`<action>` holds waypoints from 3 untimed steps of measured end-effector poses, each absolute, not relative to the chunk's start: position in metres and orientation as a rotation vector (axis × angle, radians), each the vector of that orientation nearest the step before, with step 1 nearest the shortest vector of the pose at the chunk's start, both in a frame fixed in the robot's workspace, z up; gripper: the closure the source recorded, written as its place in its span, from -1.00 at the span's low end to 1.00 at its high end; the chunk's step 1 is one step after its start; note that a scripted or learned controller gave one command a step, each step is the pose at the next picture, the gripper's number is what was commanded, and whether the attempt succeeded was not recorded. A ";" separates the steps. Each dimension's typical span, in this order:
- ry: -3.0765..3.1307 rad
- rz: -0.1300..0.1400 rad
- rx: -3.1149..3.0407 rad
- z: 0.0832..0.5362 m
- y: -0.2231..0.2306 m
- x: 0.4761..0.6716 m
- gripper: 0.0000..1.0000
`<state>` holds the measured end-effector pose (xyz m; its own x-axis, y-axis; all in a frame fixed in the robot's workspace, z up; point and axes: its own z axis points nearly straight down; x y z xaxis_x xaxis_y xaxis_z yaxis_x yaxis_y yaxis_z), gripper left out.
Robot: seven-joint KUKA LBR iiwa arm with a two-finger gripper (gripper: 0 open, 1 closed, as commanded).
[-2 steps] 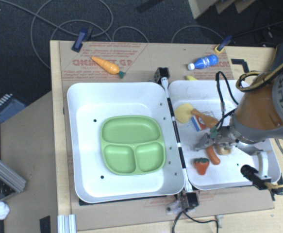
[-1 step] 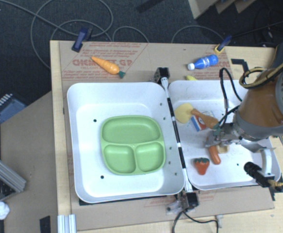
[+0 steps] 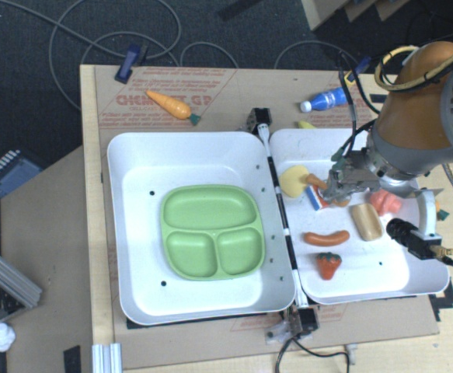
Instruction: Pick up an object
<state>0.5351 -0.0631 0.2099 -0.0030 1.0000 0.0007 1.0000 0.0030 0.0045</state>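
Reaching down into the right bin [image 3: 397, 286], the gripper [image 3: 336, 191] hangs low over a small orange-and-blue toy [image 3: 315, 193] beside the yellow piece [image 3: 293, 182], likely lined up for a grasp; whether it is closed I cannot tell

green tray [image 3: 210, 231], white bins [image 3: 133, 208], red strawberry [image 3: 329, 265], orange carrot [image 3: 169, 104], blue-white bottle [image 3: 325, 100].
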 end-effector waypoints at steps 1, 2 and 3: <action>2.222 0.000 2.221 0.208 -0.064 0.534 -1.00; 2.221 -0.004 2.224 0.160 -0.123 0.552 -1.00; 2.221 -0.005 2.225 0.083 -0.186 0.541 -1.00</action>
<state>0.5411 -0.1860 0.0834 0.0016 1.0000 -0.0007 1.0000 -0.0016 -0.0037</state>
